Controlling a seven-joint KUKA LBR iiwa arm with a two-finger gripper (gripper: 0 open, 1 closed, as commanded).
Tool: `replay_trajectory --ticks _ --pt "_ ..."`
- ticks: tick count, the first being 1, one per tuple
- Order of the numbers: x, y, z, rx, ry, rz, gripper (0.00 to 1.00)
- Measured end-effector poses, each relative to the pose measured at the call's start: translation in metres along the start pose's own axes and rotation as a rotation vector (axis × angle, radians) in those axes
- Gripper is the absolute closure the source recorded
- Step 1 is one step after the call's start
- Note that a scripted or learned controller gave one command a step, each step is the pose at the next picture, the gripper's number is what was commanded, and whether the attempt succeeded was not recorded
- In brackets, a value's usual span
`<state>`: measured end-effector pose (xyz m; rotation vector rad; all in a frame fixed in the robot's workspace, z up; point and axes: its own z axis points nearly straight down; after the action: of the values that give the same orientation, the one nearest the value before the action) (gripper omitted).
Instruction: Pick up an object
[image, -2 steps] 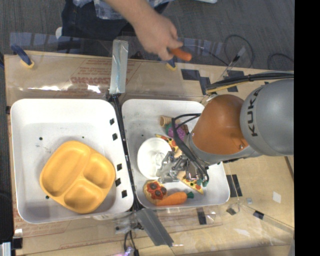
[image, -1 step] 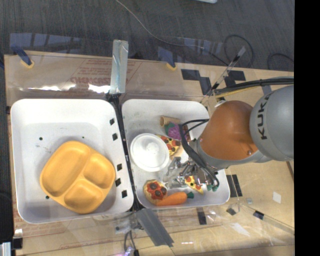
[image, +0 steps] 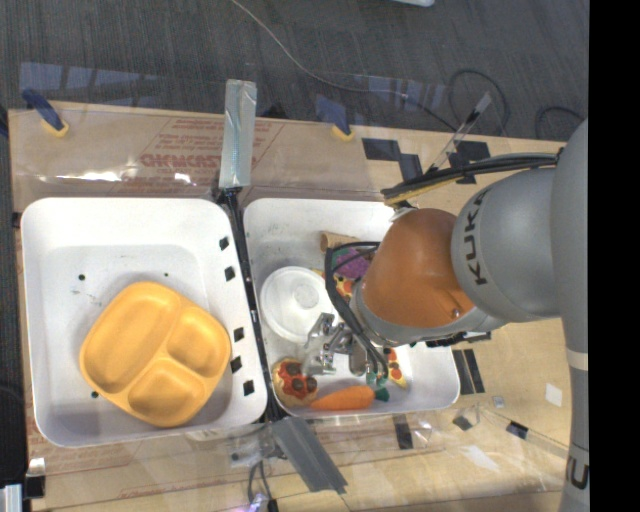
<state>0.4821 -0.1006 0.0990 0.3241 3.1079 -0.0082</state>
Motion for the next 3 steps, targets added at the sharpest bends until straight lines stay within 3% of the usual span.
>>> replay_trajectory --ticks 1,2,3 --pt "-0.044 0.005 0.002 -0.004 0.008 0.098 1.0" --pt "-0.077 -0.098 0.002 -0.001 0.003 -0.058 1.0" --pt "-0.111 -0.002 -0.035 -0.007 0.011 -0.059 1.0"
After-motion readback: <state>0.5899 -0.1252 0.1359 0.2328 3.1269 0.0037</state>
